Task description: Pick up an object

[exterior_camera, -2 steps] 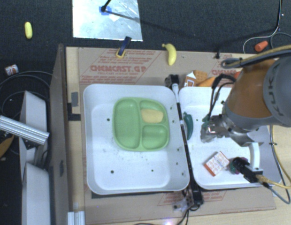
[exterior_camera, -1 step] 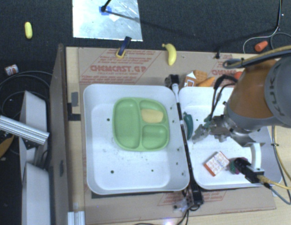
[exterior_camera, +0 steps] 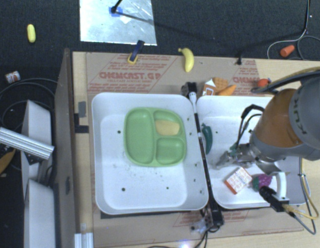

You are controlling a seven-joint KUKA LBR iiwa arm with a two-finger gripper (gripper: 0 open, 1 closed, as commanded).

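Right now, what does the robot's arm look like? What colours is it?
The arm is big and round, grey with a wide orange band above the wrist. Thin black cables loop along its side. At its tip sits a small silvery metal gripper with slim pointed fingers, over the right white bin.

You see a bulky grey robot arm (exterior_camera: 307, 120) at the frame's right, a broad orange band around it, black cables looping beside its wrist.
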